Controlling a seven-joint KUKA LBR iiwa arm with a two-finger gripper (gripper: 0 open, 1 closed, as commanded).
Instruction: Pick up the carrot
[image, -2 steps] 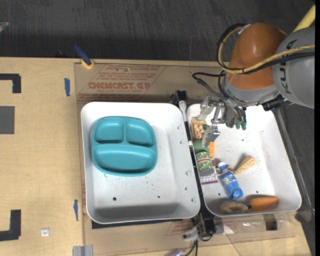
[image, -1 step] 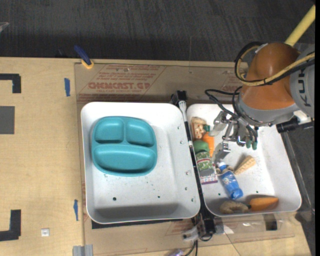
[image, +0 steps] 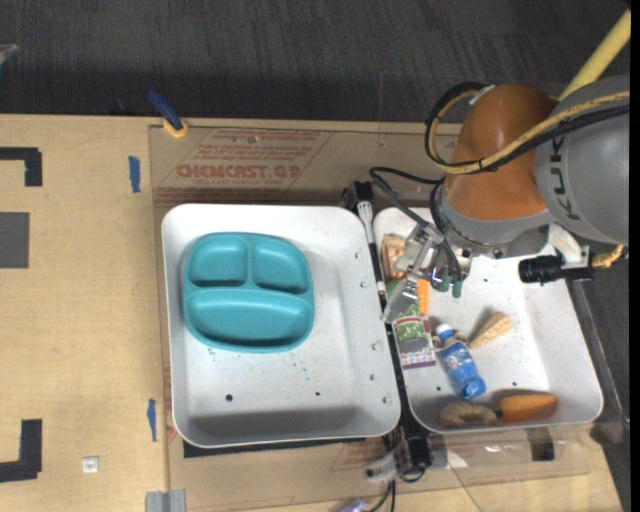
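Your carrot (image: 423, 297) is the small orange piece at the left edge of the right bin (image: 570, 330), close against the wall it shares with the left bin (image: 330, 380). It sits directly under the gripper (image: 432, 268), and from this angle you cannot tell how the jaws stand or whether the carrot is between them. Judging by its look, it is a light, stiff plastic toy with a smooth, somewhat slippery skin, so take it across the middle of its short body.

Expect crowding. At 6 o'clock from the carrot lies a small printed packet (image: 414, 338). At 5 o'clock is a blue bottle (image: 459, 365), and at 4 o'clock a tan cone (image: 489, 329). A greenish piece (image: 402, 297) touches or nearly touches the carrot at 9 o'clock, which is your likeliest obstruction, along with the bin wall. An orange bread-like item (image: 527, 405) and a brown lump (image: 468, 414) lie well apart at the near rim. The teal divided plate (image: 247, 291) in the left bin is out of your way.
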